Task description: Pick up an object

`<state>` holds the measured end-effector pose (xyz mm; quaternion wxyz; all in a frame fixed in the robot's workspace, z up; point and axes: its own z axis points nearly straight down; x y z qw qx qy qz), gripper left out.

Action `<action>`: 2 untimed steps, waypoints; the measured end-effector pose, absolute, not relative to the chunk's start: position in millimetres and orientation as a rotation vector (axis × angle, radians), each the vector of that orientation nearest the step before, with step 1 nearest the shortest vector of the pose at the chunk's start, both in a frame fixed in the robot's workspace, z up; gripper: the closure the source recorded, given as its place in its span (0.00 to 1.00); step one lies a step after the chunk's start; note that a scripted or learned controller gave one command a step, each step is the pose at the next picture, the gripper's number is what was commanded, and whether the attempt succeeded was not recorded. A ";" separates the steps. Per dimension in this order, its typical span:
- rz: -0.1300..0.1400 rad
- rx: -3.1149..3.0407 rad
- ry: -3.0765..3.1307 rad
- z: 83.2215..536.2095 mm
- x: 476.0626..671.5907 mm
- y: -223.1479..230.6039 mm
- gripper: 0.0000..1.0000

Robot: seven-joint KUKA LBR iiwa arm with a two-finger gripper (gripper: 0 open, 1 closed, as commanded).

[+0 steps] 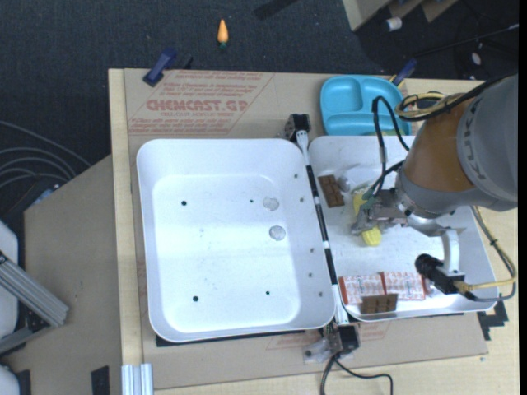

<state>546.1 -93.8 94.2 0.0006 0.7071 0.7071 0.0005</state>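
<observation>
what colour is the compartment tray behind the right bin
Light blue: the plastic compartment tray behind the right white bin, seen best in the camera view.

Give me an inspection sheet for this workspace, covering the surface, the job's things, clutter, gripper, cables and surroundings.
Surface: wooden bench bearing left bin and right bin side by side.
Job's things: in the right bin, a yellow object, a brown block, a red-and-white packet and a small brown piece.
Clutter: blue tray behind the right bin; blue clip at the bench's far edge.
Gripper: gripper low over the right bin by the yellow object; grasp cannot be judged.
Cables: black cable along the arm; cable at the front edge.
Surroundings: dark carpet with a small orange object.
</observation>
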 end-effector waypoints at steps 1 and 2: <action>0.001 2.221 2.223 184.9 568.9 -9.8 1.00; 0.000 2.219 2.224 240.8 556.1 31.4 1.00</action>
